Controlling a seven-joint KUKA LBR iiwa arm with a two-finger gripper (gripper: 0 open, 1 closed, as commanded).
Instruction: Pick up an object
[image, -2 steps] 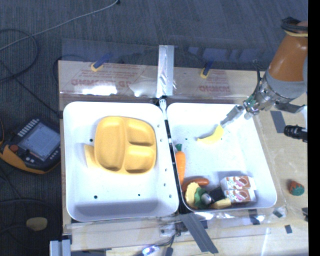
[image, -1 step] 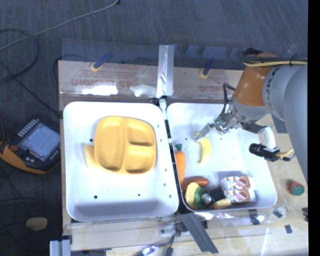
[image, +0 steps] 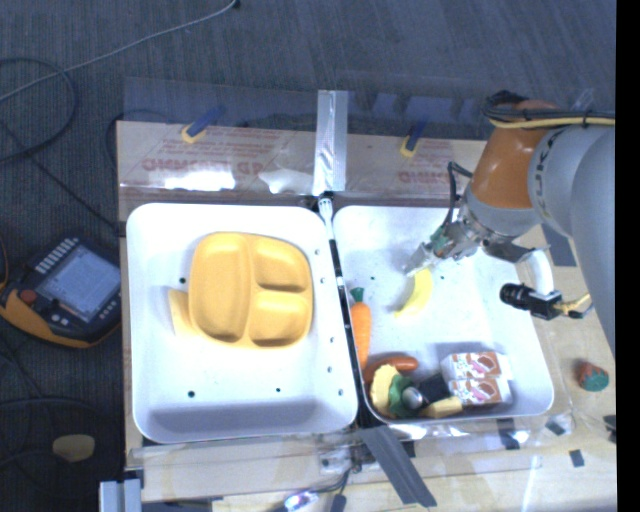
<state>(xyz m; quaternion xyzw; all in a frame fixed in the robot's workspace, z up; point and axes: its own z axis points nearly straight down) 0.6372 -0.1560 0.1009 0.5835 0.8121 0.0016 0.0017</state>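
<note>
Camera view: a slanted look down on a bench (image: 230, 160) with two shallow white bins side by side.

Left bin (image: 160, 400): it holds a yellow divided tray (image: 250, 290) turned upside down, lying near the bin's middle, with a pale yellow flat piece (image: 178, 308) peeking out at the tray's left edge.

Right bin (image: 520, 330): a yellow banana (image: 417, 292) lies near the middle on the bare white floor. An orange carrot (image: 360, 325) rests along the left wall. At the front edge sits a cluster of small toy foods (red, yellow, green and dark pieces crowded together, too jumbled to name) (image: 405, 385), and just right of it a small carton with red and white print (image: 477, 378).

Arm (image: 560, 190): grey with an orange band, it reaches in from the right over the far part of the right bin.

Gripper (image: 432, 252): it points down and left, its tip just above the banana's upper end.

Jaws: whether they are apart or closed cannot be told at this size, and nothing is visibly between them.

Beside the bench: a handheld control pendant with a screen (image: 70, 290) lies on the dark floor to the left.
</note>
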